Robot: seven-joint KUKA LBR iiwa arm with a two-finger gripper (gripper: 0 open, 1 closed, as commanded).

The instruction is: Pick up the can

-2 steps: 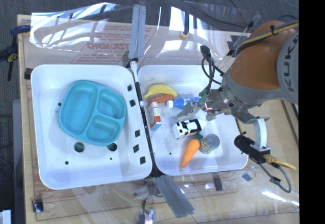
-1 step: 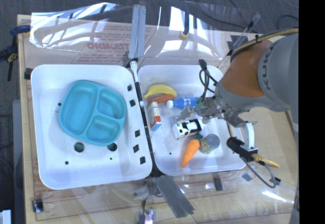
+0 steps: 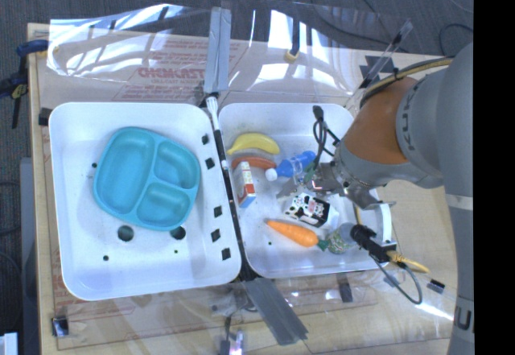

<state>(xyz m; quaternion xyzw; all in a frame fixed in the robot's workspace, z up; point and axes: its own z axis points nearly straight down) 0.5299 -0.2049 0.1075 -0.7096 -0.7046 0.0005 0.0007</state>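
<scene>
Two white bins sit side by side on the bench point(image 3: 105, 321). Left bin point(image 3: 68, 208) carries a blue divided plate point(image 3: 147, 178), lying flat, w/ a couple of small dark bits on the bin floor near the plate's lower edge.

Right bin point(image 3: 278, 265) is the busy one. Nearest the divider: a small red-and-white can point(image 3: 245, 181), lying on its side, long axis running roughly top-to-bottom in the view. Just above it, a banana point(image 3: 254, 142); a red-brown item is tucked under the banana & touching the can's upper end, too hidden to name. To the right, a clear bottle w/ blue body point(image 3: 294, 165), white cap pointing toward the can. Below that, a black-and-white patterned object point(image 3: 308, 207), then an orange carrot point(image 3: 293, 233) lying slantwise near the bin's front wall, green end to the right.

Pincer point(image 3: 320, 183) is over the right-hand part of this bin, down among the bottle & the patterned object, at the end of the grey arm w/ orange band point(image 3: 378, 132). Can't tell how wide the pincer stands — wrist & cables block it. Can lies well to the pincer's left, w/ the bottle between them; no contact visible.
</scene>
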